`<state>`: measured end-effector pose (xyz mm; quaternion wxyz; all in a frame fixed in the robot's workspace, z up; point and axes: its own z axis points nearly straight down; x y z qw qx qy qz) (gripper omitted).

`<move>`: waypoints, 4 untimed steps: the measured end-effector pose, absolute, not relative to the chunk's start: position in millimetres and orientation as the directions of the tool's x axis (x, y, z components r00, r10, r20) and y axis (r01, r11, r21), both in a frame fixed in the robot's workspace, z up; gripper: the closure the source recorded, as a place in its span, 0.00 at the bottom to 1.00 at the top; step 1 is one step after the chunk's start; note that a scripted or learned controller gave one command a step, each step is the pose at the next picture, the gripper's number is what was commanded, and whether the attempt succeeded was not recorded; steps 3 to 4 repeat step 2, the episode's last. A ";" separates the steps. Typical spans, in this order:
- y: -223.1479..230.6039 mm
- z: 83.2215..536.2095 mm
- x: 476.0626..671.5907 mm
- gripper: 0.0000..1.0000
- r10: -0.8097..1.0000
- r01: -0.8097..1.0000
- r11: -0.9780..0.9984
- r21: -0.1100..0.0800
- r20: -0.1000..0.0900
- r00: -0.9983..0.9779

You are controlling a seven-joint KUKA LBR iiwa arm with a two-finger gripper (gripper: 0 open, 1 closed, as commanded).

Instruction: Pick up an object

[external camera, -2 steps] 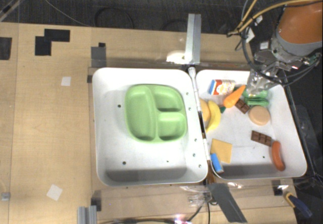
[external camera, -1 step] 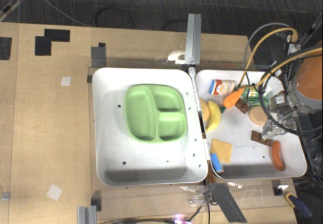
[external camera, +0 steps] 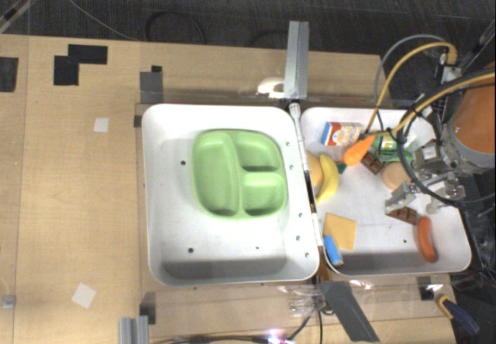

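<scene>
Left bin (external camera: 159, 203): white and shallow; green tray (external camera: 236, 172) with three compartments lying at centre, nothing in the compartments.
Right bin (external camera: 387, 245): white, edge to edge with the left bin at its 3 o'clock; crowded with small toy foods.
Banana (external camera: 327, 177): yellow, at 9 o'clock in the right bin, close to the shared wall.
Carton (external camera: 341, 134): white with a red patch, at 11 o'clock, lying flat.
Carrot (external camera: 357, 152): orange, just beside the carton at its 4 o'clock.
Green box (external camera: 387, 146): at 12 o'clock, beside the carrot, under the cables.
Cheese (external camera: 341, 231): yellow wedge at 7 o'clock, a blue piece (external camera: 332, 249) touching its lower edge.
Sausage (external camera: 427, 239): red-orange, at 5 o'clock, near the front wall.
Brown piece (external camera: 404, 215): dark, at 4 o'clock, just beside the sausage and right below the fingertips.
Gripper (external camera: 415, 197): low over the 3 o'clock part of the right bin, tips close above the brown piece; openness of the fingers impossible to tell, nothing seen held between them.
Arm (external camera: 473, 129): reaching in from 3 o'clock, orange band above the wrist, yellow and black cables looping over the bin's 1 o'clock corner.
</scene>
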<state>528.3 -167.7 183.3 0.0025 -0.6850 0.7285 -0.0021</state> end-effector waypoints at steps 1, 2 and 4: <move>-190.6 96.2 494.0 0.00 -0.998 -0.998 -0.055 -0.010 0.001 0.055; -133.9 91.2 554.8 0.00 -0.999 -0.999 0.036 -0.018 -0.001 -0.036; -133.9 91.2 554.8 0.00 -0.999 -0.999 0.036 -0.018 -0.001 -0.036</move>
